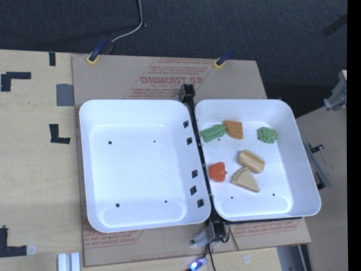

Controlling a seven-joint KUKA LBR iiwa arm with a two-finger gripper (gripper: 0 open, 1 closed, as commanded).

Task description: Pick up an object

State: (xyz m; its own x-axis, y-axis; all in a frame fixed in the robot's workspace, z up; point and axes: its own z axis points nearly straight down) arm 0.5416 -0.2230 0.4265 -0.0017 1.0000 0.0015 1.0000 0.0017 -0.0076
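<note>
The right bin point(299, 151) holds several small objects. A long green piece point(213, 132) lies by the divider, touching an orange-brown piece point(233, 129). A bumpy green lump point(266, 135) sits toward the bin's far right. Lower down are a tan roll point(251, 161), a tan wedge point(246, 180) just below it, and a red-orange piece point(217, 171) near the divider. A small grey part of my gripper point(337, 93) pokes in at the right edge, outside the bin and well away from all the objects.
The left bin point(90, 151) adjoins the right one along a black hinged divider point(194, 151). Both bins rest on a brown cardboard sheet point(163, 78) clipped at the back. A white cable point(132, 16) runs across the dark floor behind.
</note>
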